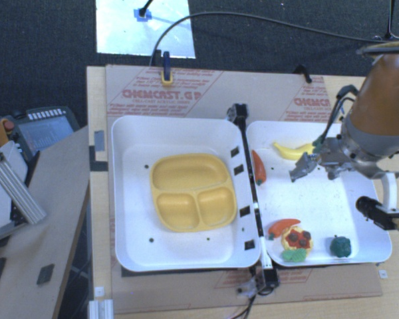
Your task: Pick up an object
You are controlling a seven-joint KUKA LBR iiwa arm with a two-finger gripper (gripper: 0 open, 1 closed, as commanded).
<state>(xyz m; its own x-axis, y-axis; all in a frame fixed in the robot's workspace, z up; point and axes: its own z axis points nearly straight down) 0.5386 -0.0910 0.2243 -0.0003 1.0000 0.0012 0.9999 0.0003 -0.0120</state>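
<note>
My gripper (303, 169) hangs over the upper middle of the right bin (319, 205), just below and right of a yellow banana (290, 151). A red chili pepper (259, 167) lies by the bin's left wall, to the gripper's left. Along the front lie a pizza-like toy with a red piece (292, 235) and a green vegetable (340, 246). I see nothing held in the gripper.
The left bin (130, 135) holds a yellow three-compartment tray (189, 191). A black divider with clips (247, 178) runs between the bins. The arm's orange and grey body (382, 111) looms over the right bin's far right side.
</note>
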